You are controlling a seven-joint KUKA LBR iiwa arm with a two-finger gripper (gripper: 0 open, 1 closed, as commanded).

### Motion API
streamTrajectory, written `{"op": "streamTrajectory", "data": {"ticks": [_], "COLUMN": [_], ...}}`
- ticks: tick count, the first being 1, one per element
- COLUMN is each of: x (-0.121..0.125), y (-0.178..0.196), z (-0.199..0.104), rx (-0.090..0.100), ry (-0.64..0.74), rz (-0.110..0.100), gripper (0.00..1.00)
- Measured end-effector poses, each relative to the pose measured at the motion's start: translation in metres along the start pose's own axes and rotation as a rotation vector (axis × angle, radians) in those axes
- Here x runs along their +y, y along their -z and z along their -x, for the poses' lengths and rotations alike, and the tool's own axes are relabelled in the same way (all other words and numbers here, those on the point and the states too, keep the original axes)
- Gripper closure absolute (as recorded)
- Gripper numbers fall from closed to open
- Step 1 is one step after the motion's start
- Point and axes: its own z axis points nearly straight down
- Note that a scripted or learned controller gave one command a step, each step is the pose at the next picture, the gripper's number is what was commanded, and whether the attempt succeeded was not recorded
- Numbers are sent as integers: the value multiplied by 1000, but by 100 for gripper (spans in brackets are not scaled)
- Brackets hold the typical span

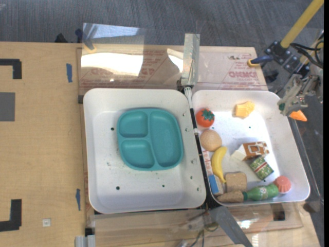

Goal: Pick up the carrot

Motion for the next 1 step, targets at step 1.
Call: {"op": "streamTrajectory", "data": {"ticks": [1], "x": [29], "y": [-147], "z": [3], "rx": [29], "ry": [14], "rz": [11], "gripper": [100]}}
